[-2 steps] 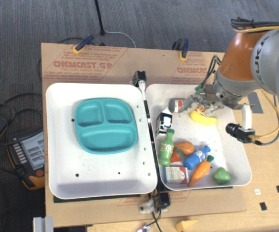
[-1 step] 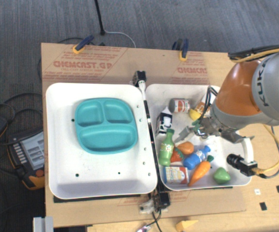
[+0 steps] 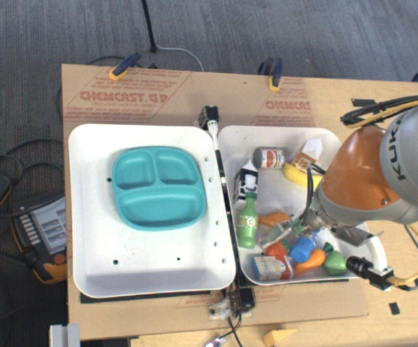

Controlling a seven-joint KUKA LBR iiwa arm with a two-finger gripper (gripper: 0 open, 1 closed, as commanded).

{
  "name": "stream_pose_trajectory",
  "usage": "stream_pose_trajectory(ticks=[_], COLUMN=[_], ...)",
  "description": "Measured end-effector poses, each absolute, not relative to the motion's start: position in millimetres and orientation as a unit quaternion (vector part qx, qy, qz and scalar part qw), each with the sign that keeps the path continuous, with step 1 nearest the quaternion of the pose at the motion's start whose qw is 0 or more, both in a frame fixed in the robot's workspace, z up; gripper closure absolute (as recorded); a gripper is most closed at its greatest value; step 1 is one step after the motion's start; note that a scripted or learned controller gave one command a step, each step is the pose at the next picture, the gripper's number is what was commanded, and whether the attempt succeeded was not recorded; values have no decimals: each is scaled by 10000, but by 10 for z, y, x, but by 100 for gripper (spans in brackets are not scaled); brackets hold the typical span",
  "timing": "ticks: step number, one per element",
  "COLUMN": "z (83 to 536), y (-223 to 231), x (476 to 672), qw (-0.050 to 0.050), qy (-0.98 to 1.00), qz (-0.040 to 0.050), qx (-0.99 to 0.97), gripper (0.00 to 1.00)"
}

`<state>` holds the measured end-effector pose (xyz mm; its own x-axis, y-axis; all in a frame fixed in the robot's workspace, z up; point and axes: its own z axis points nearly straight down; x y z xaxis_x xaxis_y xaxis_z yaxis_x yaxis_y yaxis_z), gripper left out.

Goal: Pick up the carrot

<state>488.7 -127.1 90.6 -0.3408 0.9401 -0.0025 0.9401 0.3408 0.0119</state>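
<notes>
**Carrot not yet lifted — arm working low in the right bin**

Over on the left of the worktop [image 3: 86, 92], the left bin [image 3: 86, 266] is carrying nothing but a teal divided plate [image 3: 158, 188], lying flat and well apart from the action. Nothing from the task is sitting there.

Moving rightward past the divider, the right bin [image 3: 227, 194] is holding a crowd of toy groceries: a green bottle [image 3: 247, 223] standing by the inner wall, a small can [image 3: 269, 157] lying near the far side, a yellow piece [image 3: 293, 172] beside it, and a small carton [image 3: 268, 267] near the front rim. The carrot [image 3: 312, 259] is lying at the front of this pile — an orange piece wedged between a blue item [image 3: 302, 249] and a green vegetable [image 3: 335, 263], resting on the bin floor as far as can be judged.

Further right, the arm [image 3: 372, 176] is leaning in over the bin, and the gripper [image 3: 312, 226] is reaching down into the clutter just behind the carrot. Whether the jaws are wide or narrow cannot be told; the wrist and the jumble are hiding them. Nothing is visibly sitting between them.

So the approach is looking largely done, while the grasp and the lift are both remaining.
</notes>
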Motion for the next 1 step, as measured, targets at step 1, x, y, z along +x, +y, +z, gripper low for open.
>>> stream_pose_trajectory(ticks=[1], z=[1849], y=[-887], x=[5778], qw=[12], qy=[8291], qz=[4], qx=[5591], gripper=[0])
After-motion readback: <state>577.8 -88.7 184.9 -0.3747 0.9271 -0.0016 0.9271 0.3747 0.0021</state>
